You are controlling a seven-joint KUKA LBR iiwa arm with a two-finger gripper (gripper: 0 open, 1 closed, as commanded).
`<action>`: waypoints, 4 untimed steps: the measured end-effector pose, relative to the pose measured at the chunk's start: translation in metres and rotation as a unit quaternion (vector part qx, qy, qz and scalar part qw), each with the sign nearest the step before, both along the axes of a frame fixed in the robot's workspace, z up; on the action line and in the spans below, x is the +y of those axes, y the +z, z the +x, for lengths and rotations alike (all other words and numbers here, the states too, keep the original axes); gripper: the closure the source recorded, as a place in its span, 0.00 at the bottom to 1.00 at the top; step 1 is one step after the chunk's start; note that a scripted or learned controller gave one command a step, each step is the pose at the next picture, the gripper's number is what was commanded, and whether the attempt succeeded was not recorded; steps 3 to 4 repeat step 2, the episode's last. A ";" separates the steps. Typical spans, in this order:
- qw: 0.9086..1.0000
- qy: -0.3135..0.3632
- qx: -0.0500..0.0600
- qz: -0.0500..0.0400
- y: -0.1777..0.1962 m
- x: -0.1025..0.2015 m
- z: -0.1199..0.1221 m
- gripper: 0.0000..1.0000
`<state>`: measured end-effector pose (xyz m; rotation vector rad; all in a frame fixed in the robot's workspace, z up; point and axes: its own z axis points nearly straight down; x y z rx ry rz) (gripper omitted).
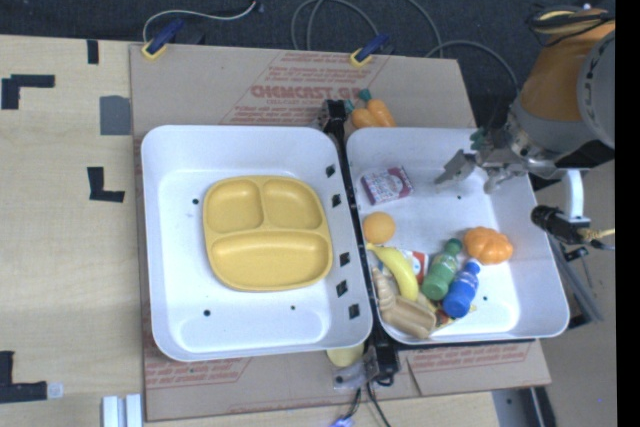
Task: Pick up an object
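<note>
The right bin (pixel 530 215) holds several small objects. A pink and white packet (pixel 386 185) lies near its left wall, with an orange ball (pixel 379 228) just below it. A banana (pixel 398 272), a green bottle (pixel 441 275), a blue bottle (pixel 461 291), an orange fruit (pixel 487 245) and a tan wooden piece (pixel 405 313) crowd the front. My gripper (pixel 472 175) hangs over the bin's upper right part, open, with nothing between its fingers. It is right of the packet and above the orange fruit.
In the left bin (pixel 170 215) lies a yellow divided plate (pixel 267 232). An orange toy (pixel 371 114) sits outside the bins behind the divider. Cables loop on the dark floor at the back. The arm's grey and orange body (pixel 565 85) rises at the right.
</note>
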<state>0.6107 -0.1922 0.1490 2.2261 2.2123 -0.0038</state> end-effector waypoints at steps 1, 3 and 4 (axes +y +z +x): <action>1.000 0.004 -0.006 0.001 -0.052 0.073 0.056 0.00; 1.000 0.002 -0.013 0.000 -0.055 0.090 0.008 0.00; 1.000 0.002 -0.013 0.000 -0.055 0.090 0.008 0.00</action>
